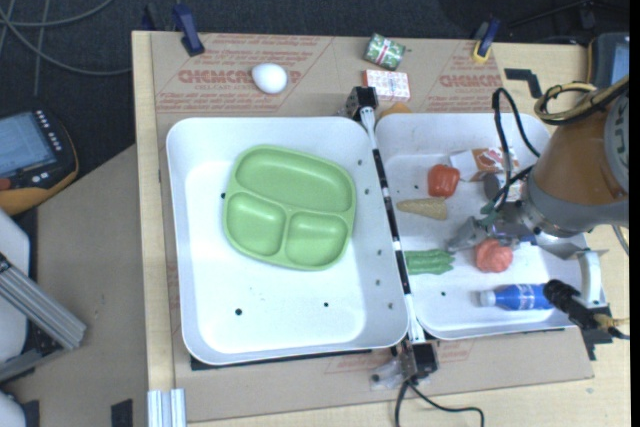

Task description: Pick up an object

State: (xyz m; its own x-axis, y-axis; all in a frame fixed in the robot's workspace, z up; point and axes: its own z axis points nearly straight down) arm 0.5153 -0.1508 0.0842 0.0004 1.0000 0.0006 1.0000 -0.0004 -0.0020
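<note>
We judge this the approach step: our gripper (480, 233) hangs low in the right bin (455, 315), and we cannot tell how it is set. The likeliest target, a red round object (493, 256), lies just beside and below it. Next we need a clean descent onto it. The cardboard (300, 65) reads, partly, "CHEMCA…".

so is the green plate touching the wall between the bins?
Apart. In the camera view, bare white bin floor shows between the green plate and the wall between the bins, along the plate's whole right edge.
</note>
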